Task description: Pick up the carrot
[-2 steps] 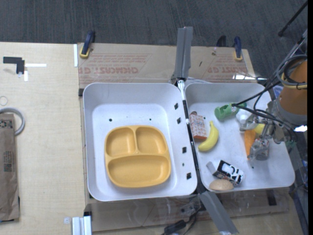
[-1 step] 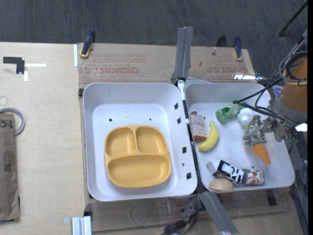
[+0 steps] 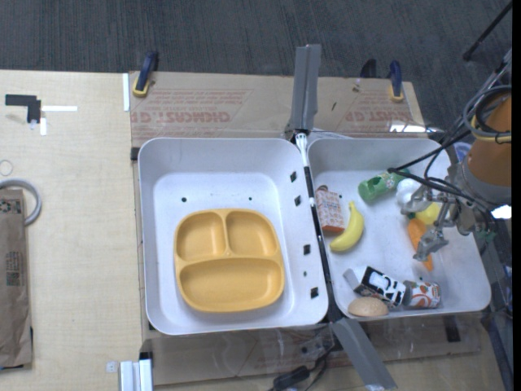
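pale wood bench (image 3: 65, 120) at 9 o'clock, dark carpet (image 3: 244, 15) at 12; gripper (image 3: 430, 243) over carrot (image 3: 417, 236) in right bin (image 3: 480, 300), grip state unreadable.

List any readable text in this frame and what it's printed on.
"CHEMCAT..."-like red print, upside down, on the cardboard sheet behind the bins; repeated on its right part, too blurred to confirm.
Small carton label: unreadable.
Black-and-white pack: unreadable.
Can: unreadable.
Brown paper bag print: unreadable.

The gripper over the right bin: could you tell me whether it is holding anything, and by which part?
It cannot be told. The gripper sits right at the carrot in the right bin, but the view is too small to show a hold.
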Controlling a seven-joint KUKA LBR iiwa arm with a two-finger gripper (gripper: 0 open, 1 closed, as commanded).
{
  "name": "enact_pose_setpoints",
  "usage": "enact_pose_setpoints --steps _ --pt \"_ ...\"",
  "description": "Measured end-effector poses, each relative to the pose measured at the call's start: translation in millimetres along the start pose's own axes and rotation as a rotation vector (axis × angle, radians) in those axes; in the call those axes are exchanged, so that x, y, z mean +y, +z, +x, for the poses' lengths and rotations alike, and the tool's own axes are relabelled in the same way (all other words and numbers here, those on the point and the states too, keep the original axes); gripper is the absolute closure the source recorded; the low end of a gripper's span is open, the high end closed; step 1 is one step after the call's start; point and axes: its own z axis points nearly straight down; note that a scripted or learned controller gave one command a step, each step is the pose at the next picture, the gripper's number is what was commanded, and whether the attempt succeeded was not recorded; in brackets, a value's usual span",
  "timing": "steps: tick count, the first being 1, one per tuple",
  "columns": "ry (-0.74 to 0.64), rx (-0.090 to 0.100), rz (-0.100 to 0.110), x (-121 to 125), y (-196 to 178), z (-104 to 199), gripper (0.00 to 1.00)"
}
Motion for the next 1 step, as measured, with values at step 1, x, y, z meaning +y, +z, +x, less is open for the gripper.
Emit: enact_pose_setpoints --steps 1 --pt "-0.274 0.007 0.0 -5.4 11.3 -60.2 0.0"
